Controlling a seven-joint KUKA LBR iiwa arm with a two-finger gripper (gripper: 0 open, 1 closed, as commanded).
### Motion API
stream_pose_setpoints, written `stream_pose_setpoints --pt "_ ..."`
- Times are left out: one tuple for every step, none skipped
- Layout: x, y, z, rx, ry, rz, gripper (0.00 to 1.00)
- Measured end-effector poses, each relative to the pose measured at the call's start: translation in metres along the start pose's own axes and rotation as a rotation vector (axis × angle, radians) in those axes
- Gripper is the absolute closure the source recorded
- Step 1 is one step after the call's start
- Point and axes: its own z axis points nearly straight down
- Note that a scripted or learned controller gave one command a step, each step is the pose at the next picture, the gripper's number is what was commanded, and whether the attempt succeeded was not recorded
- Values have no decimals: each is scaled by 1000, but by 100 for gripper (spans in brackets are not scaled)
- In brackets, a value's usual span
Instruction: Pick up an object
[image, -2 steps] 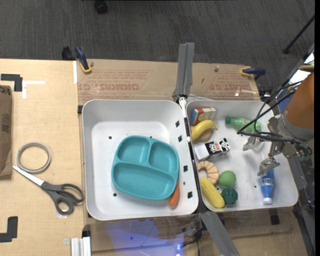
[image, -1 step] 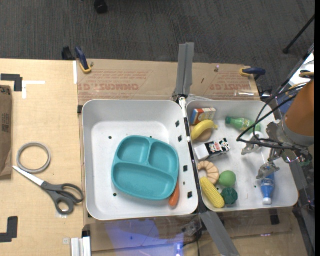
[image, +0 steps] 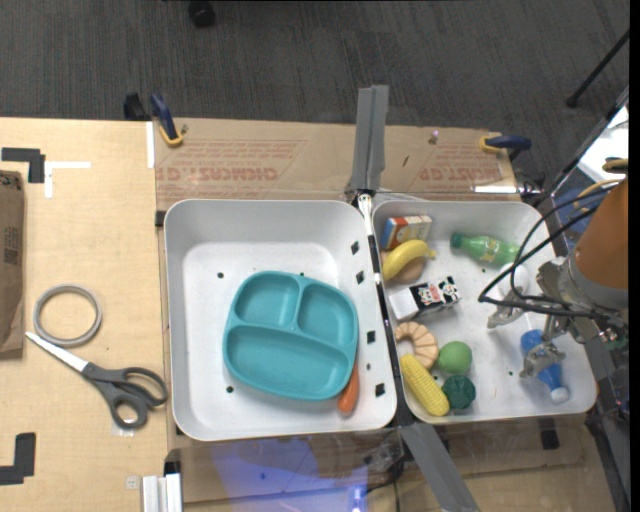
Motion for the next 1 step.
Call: stream_pose_setpoints --pt "30 9 2 -2 6 -5 0"
